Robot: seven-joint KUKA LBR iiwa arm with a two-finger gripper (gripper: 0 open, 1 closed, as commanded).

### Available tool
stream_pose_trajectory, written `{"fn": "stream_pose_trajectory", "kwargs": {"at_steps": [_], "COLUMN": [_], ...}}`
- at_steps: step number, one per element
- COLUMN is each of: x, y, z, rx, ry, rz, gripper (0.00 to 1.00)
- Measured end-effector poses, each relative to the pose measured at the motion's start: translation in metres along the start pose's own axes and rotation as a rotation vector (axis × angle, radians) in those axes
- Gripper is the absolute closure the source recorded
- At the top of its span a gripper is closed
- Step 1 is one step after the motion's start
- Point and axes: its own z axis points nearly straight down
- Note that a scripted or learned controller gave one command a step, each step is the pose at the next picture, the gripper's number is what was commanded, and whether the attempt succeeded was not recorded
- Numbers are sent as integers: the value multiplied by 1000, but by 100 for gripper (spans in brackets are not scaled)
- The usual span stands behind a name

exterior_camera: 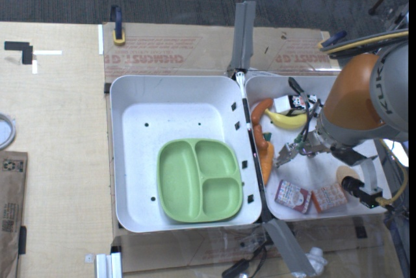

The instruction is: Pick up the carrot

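Note:
The carrot (265,156) is a long orange piece lying along the left wall of the right bin (312,213), beside the divider. My gripper (285,154) hangs low over the bin floor just right of the carrot's lower half, pointing left toward it. It is open, and nothing shows between its fingers. The grey arm with its orange band (354,101) reaches in from the right and hides part of the bin's right side.
A yellow banana (286,119) lies just behind the gripper, next to a curved orange piece (260,111). Two red packets (292,195) (329,197) lie at the bin's front. The left bin (130,140) holds a green divided plate (200,179).

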Motion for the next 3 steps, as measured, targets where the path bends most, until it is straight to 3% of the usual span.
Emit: {"fn": "stream_pose_trajectory", "kwargs": {"at_steps": [1,2,3], "x": [-36,-25,-63], "y": [103,81,105], "z": [-21,-1,-94], "rx": [24,-2,-3], "ry": [15,-6,3], "rz": [-238,-485,-707], "gripper": [0,0,0]}}
